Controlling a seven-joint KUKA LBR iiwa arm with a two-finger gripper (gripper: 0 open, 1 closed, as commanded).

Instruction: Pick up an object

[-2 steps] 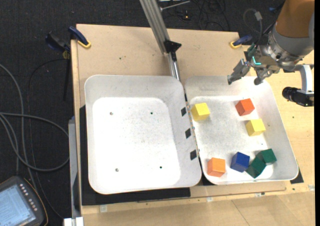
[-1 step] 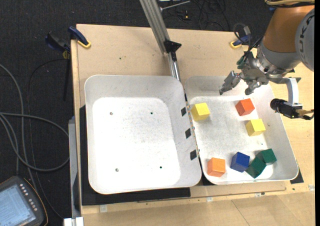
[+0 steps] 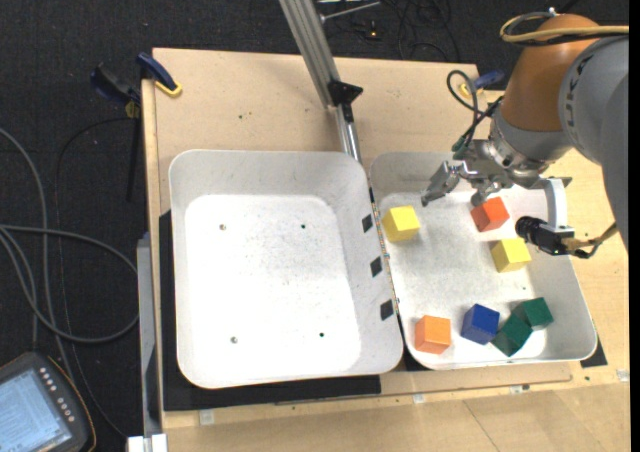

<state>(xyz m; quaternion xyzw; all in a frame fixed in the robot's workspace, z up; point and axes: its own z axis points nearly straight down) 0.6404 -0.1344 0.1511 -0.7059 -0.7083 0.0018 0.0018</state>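
Observation:
The right bin (image 3: 560,345) holds several blocks. A yellow block (image 3: 401,223) lies near its left wall, a red-orange block (image 3: 489,213) near the far right, and a second yellow block (image 3: 510,254) sits below that one. Along the front stand an orange block (image 3: 433,333), a blue block (image 3: 480,323) and two green blocks (image 3: 515,333), (image 3: 537,312). My gripper (image 3: 452,188) hovers over the bin's far part, between the first yellow block and the red-orange block. It is open with nothing between its fingers.
The left bin (image 3: 190,270) lies beside the right one. A slanted metal pole (image 3: 305,25) crosses the bench's far edge above the bins' shared wall. Blue clamps (image 3: 150,75) grip the bench's far left corner. Cables trail on the floor at left.

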